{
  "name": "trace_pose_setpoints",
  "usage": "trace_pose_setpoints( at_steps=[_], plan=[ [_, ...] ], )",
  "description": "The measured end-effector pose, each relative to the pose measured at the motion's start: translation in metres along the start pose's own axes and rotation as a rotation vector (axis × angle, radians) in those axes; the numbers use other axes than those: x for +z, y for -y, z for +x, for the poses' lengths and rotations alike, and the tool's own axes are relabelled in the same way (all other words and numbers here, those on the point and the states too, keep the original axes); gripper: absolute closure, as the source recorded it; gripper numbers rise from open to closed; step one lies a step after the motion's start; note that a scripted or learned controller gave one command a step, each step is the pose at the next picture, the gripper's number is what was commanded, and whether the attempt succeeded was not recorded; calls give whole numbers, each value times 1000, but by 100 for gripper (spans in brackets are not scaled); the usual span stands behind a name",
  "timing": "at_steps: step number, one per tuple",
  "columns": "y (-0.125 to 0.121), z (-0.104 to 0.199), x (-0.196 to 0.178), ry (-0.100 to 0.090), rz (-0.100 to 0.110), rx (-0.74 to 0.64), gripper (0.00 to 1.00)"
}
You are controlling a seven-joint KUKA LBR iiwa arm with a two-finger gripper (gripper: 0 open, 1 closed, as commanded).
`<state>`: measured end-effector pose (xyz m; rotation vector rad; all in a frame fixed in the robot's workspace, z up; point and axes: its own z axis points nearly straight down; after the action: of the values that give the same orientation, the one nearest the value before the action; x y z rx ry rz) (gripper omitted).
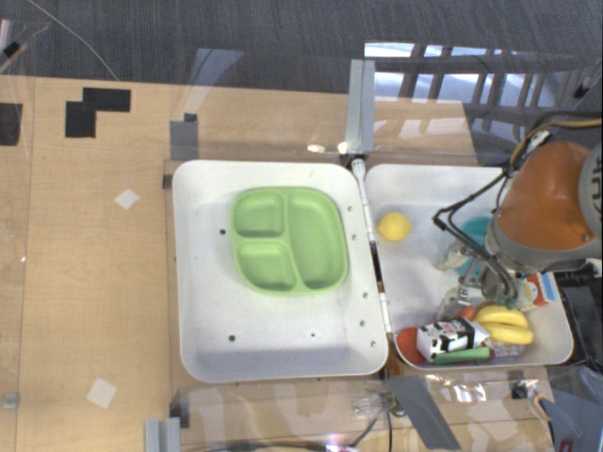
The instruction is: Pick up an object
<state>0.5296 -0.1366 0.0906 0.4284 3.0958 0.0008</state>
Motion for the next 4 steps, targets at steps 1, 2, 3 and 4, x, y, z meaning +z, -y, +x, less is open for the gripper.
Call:
trace_pose_setpoints(
  at_steps=[1,2,3,4],
  plan=[
    [-53,6,0,2,-1,58,0],
    [-34,-70,2,0,0,69,0],
    [-24,-28,1,0,0,201,0],
    [-7,-83,3,-2,2,248,0]
  ],
)
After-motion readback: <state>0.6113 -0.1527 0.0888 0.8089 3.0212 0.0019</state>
